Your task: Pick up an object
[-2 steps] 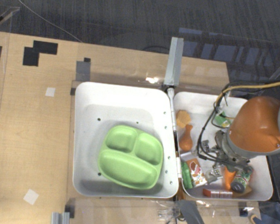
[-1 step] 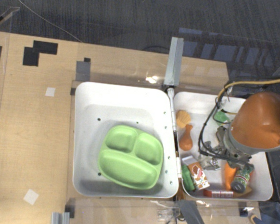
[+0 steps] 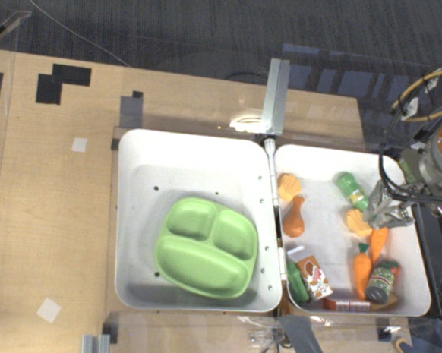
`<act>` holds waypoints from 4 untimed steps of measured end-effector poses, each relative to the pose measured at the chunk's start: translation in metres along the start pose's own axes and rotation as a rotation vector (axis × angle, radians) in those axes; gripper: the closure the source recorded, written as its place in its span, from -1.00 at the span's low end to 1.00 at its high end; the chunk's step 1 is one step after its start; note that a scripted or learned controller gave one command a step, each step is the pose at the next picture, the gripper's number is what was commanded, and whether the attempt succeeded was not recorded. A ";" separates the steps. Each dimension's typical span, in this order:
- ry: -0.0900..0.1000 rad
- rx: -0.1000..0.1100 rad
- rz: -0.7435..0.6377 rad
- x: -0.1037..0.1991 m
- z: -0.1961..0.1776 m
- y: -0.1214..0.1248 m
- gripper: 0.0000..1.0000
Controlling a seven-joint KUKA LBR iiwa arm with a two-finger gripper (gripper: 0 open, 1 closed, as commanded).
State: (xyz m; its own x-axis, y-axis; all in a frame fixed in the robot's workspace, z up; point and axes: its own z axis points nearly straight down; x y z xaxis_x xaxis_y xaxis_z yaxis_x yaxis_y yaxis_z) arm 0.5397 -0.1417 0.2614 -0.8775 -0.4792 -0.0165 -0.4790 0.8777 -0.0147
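The gripper (image 3: 386, 213) hangs low in the right bin (image 3: 325, 161), its grasp state impossible to tell, with the yellow toy (image 3: 357, 221) just left and the carrot (image 3: 378, 241) just below, so crowding could cause a missed or double pick.

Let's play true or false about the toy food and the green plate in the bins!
1. The green plate lies in the left bin. True.
2. The green bottle lies on the green plate. False: it is in the right bin.
3. The gripper hovers over the right bin. True.
4. The drumstick sits outside both bins. False: it is in the right bin, near the divider.
5. The two carrots lie in the right bin. True.
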 end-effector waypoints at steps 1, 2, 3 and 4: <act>0.005 -0.010 -0.215 -0.063 -0.006 -0.063 1.00; 0.004 -0.012 -0.442 -0.085 0.005 -0.118 1.00; 0.002 -0.009 -0.430 -0.104 0.165 -0.080 1.00; 0.000 0.000 -0.577 -0.046 0.024 -0.101 1.00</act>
State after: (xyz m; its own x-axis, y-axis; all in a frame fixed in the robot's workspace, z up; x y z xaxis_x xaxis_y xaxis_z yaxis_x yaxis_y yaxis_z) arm 0.6291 -0.2080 0.2397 -0.4739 -0.8806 -0.0057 -0.8803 0.4739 -0.0215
